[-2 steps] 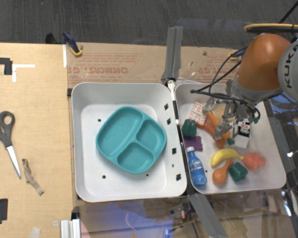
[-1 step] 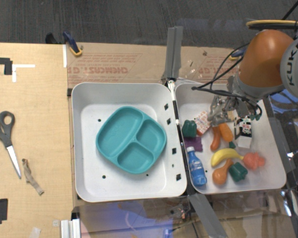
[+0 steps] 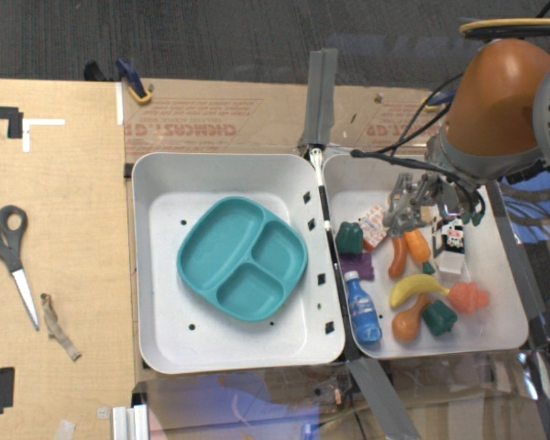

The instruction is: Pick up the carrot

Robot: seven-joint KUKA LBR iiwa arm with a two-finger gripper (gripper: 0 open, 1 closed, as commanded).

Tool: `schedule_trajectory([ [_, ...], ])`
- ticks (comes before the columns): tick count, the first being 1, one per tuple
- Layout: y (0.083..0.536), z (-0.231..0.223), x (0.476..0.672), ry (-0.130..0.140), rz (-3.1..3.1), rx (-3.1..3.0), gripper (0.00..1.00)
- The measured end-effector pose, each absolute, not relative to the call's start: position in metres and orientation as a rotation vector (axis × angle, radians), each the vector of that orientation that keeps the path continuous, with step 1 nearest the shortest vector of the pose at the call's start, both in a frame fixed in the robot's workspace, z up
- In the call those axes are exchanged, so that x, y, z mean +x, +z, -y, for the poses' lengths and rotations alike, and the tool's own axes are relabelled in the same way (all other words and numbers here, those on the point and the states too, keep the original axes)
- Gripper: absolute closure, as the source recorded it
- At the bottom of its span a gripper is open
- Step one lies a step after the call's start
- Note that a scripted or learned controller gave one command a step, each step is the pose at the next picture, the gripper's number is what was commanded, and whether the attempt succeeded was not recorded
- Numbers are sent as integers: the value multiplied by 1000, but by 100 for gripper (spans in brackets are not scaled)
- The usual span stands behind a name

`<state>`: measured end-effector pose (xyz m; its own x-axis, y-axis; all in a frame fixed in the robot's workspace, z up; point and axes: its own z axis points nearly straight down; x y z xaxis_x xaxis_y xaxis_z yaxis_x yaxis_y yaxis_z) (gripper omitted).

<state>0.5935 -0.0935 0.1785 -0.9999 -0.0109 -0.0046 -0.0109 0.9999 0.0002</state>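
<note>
Nearest me, a water bottle [image 3: 362,308] lies along the right bin's [image 3: 509,337] left wall, the carrot [image 3: 416,246] mid-bin under my gripper [image 3: 412,202], so I'd descend straight, avoiding the banana [image 3: 416,288].

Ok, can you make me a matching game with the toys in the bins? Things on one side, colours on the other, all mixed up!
Things:
1. divided plate
2. banana
3. bottle
4. carrot

Colours:
A. orange
B. blue
C. teal
D. yellow

Pairs: 1-C, 2-D, 3-B, 4-A
</note>
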Motion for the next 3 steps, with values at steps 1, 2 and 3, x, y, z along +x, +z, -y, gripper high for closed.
schedule_trajectory([
  [1, 92, 131, 506, 0, -3125, -303, 100],
  [2, 96, 130, 511, -5, -3109, -303, 0],
  [3, 93, 119, 539, 0, -3125, -283, 0],
])
